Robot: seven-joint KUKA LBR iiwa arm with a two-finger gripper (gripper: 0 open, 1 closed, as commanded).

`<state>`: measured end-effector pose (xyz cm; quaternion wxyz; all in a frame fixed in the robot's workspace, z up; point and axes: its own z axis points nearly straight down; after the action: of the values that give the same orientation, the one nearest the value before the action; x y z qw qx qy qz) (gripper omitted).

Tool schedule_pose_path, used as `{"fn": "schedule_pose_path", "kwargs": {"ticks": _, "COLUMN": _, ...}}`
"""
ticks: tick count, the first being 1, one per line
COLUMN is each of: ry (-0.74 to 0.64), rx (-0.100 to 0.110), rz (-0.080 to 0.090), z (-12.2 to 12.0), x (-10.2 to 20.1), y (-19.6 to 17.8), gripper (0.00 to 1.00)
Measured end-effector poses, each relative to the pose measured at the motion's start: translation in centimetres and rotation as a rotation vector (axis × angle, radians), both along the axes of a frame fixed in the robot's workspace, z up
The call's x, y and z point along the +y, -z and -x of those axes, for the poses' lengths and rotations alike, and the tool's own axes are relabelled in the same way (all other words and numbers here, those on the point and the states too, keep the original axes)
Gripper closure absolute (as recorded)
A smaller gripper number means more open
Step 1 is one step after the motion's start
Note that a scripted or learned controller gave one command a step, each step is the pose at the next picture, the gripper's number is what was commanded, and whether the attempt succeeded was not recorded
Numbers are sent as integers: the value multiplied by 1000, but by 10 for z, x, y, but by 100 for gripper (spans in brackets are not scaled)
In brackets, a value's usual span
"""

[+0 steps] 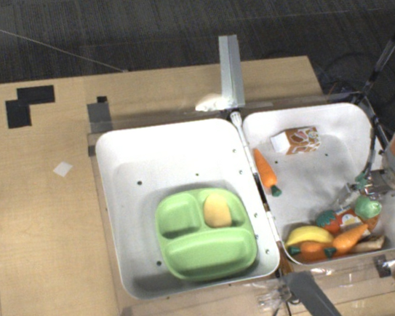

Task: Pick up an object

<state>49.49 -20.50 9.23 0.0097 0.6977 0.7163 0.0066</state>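
In your left bin (127, 201) sits a green tray (197, 253) holding a yellow fruit (217, 209). In your right bin (339, 121) lie a carrot (265, 171), a small carton (296, 140) and a toy food pile (334, 232). The claw (364, 191) hangs over that pile; how it stands you cannot tell.

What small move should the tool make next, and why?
Probably a short drop straight down. The tool hangs at the right bin's right side, just above the toy food pile in its near corner, and I see nothing between its fingers yet.
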Motion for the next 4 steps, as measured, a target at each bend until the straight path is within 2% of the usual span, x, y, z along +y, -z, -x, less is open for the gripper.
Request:
{"fn": "schedule_pose_path", "kwargs": {"ticks": 1, "ry": -2, "rx": -8, "rz": 1, "z": -3, "x": 0, "y": -12, "gripper": 100}}
{"fn": "schedule_pose_path", "kwargs": {"ticks": 2, "ry": -2, "rx": -7, "rz": 1, "z": -3, "x": 0, "y": -12, "gripper": 0}}
{"fn": "schedule_pose_path", "kwargs": {"ticks": 3, "ry": -9, "rx": 18, "rz": -2, "z": 7, "x": -1, "y": -51, "gripper": 0}}
{"fn": "schedule_pose_path", "kwargs": {"ticks": 4, "ry": 26, "rx": 16, "rz": -3, "z": 6, "x": -1, "y": -4, "gripper": 0}}
